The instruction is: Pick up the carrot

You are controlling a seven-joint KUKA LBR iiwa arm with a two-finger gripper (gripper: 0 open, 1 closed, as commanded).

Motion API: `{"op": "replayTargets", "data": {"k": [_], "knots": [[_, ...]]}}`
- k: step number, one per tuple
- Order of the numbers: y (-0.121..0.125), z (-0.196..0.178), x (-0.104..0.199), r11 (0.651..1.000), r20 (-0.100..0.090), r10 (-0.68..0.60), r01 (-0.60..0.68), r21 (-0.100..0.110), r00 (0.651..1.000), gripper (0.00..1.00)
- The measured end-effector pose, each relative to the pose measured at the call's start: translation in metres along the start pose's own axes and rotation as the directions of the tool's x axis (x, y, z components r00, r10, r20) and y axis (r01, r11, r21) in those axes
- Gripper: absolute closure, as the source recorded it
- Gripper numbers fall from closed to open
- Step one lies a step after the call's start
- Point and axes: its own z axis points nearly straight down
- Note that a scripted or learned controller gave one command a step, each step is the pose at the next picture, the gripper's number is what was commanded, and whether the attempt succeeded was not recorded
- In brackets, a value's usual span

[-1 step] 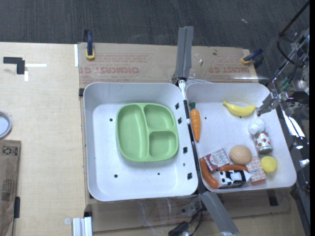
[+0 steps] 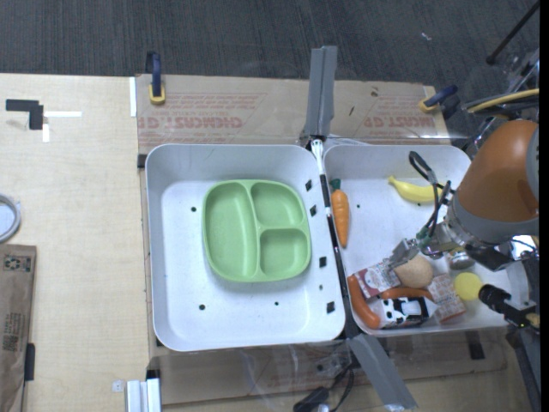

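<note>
The carrot (image 2: 340,216) is orange with a green top. It lies lengthwise in the right bin (image 2: 371,168), close along that bin's left wall, and nothing touches it. My gripper (image 2: 408,252) hangs low over the clutter in the bin's lower right, just above a tan rounded object (image 2: 415,272). It is well to the right of the carrot and somewhat below it in the view. The arm's orange band (image 2: 506,178) rises behind it on the right.
A banana (image 2: 413,190) lies at the right bin's back. A yellow ball (image 2: 467,285), a red packet (image 2: 374,281), a red-orange item (image 2: 367,312) and a black-and-white item (image 2: 403,312) crowd its front. The left bin (image 2: 171,256) holds a green divided plate (image 2: 257,230).
</note>
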Motion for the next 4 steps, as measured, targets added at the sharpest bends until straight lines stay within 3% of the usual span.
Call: {"op": "replayTargets", "data": {"k": [1,2,3,4], "knots": [[0.000,-0.009,-0.001,1.000,0.001,0.004,-0.004,-0.001,1.000,1.00],[-0.033,-0.184,-0.006,1.000,0.003,-0.028,0.028,-0.002,1.000,1.00],[-0.046,-0.143,-0.066,0.907,0.002,-0.422,0.422,-0.001,0.907,1.00],[-0.045,-0.152,-0.066,0.907,0.004,-0.421,0.421,-0.002,0.907,1.00]]}}
